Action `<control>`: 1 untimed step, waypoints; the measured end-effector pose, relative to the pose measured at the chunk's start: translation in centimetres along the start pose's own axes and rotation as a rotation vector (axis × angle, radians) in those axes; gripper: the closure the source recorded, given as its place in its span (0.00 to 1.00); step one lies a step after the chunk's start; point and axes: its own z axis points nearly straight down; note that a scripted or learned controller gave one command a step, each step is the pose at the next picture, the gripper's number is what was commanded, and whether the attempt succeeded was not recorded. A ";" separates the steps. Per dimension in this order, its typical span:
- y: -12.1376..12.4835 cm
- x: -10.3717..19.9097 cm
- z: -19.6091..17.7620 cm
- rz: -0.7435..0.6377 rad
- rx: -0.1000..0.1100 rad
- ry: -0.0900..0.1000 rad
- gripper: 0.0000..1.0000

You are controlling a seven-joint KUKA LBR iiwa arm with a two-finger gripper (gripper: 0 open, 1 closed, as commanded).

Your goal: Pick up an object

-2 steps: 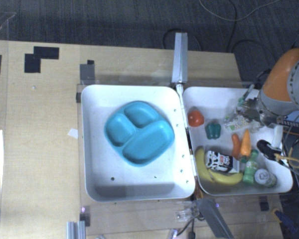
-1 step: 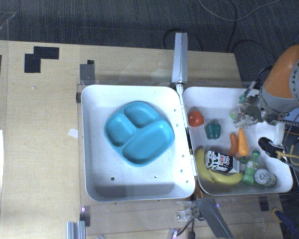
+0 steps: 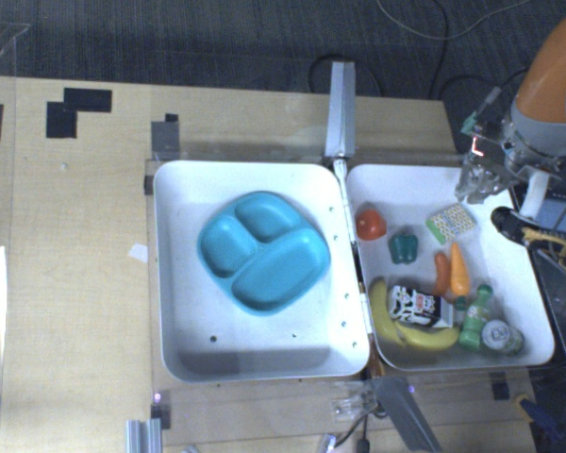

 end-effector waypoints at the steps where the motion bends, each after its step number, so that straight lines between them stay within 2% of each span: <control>1: 0.0 0.0 0.0 -0.001 0.000 0.000 0.00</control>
